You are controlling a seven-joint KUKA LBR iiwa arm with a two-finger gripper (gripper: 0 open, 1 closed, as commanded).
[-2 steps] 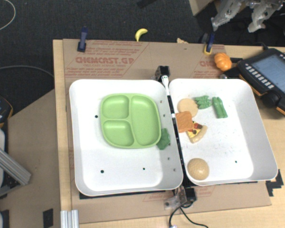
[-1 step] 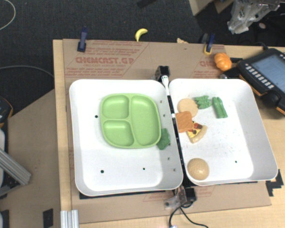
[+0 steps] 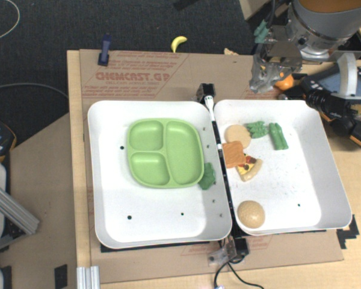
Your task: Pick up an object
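Where the bench is covered by a sheet of brown cardboard (image 3: 138,71) printed with red lettering, two shallow white bins sit side by side, with dark floor beyond the far edge and a small yellow banana-shaped piece (image 3: 178,43) lying there. The left bin (image 3: 108,191) holds a green divided plate (image 3: 165,152) with a small green lump (image 3: 207,176) touching its near right corner. The right bin (image 3: 313,179) holds toy food: a tan round disc (image 3: 237,134), an orange-brown square (image 3: 234,153), a pizza slice (image 3: 249,168), two green pieces (image 3: 271,133) and a tan bun (image 3: 251,214) near the front rim. The gripper (image 3: 268,77) hangs over the far rim of the right bin, apart from the food and holding none of it.
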